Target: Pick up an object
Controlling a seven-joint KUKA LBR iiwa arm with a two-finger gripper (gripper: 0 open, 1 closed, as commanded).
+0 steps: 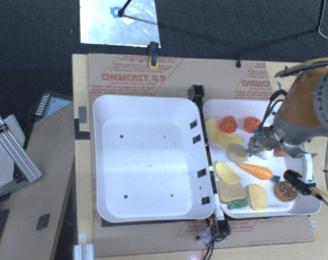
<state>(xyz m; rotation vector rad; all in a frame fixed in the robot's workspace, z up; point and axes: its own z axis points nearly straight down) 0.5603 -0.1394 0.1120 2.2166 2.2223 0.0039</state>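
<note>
My gripper (255, 145) hangs low in the right bin (261, 106), just right of a beige oval piece (236, 153) and above an orange carrot (255, 170). I see nothing held in it. Two red tomatoes (228, 124) (251, 123) lie behind it. Yellow pieces (213, 128) sit at the bin's left wall. Toward the front are a yellow slice (227, 172), a bread slice (231, 190), a green piece (237, 203), a yellow lemon-like piece (256, 196) and a brown donut (284, 192).
The left bin (148, 156) stands beside the right one, with a black divider rail (204, 150) between them. A cardboard sheet (137, 77) lies under both bins. The grey-and-orange arm (307, 104) comes in over the right bin's right side.
</note>
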